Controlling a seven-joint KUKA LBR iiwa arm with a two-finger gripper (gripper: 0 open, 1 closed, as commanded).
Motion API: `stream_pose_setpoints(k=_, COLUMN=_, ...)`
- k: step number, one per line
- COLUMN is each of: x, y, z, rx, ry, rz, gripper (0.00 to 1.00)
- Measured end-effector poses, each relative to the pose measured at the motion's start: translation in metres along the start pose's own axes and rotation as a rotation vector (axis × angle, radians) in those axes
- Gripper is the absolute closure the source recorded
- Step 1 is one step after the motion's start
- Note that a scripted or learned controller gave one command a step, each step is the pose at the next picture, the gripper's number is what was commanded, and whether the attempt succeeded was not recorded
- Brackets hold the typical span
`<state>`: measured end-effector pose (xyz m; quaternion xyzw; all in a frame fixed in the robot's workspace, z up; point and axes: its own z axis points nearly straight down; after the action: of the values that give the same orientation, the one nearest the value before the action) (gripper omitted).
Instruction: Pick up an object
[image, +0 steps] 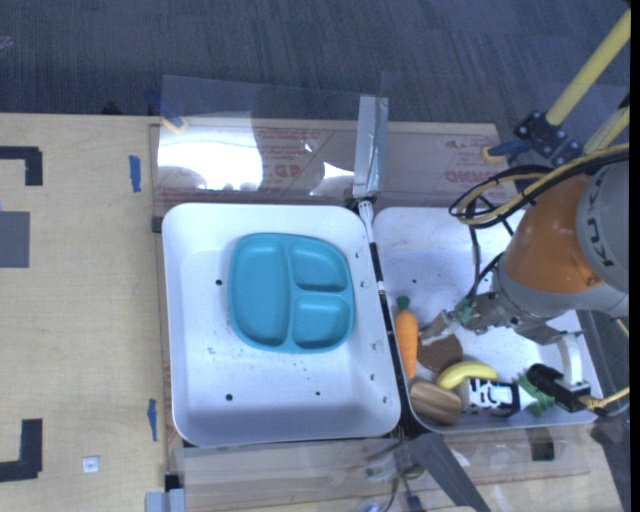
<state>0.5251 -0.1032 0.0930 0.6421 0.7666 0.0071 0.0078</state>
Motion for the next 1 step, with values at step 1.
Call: stream_pose_setpoints(k=1, x=-0.0003, y=0.0009, z=-0.0101, rx=-0.003, ry=-0.001, rz=0.001, gripper=1.0)
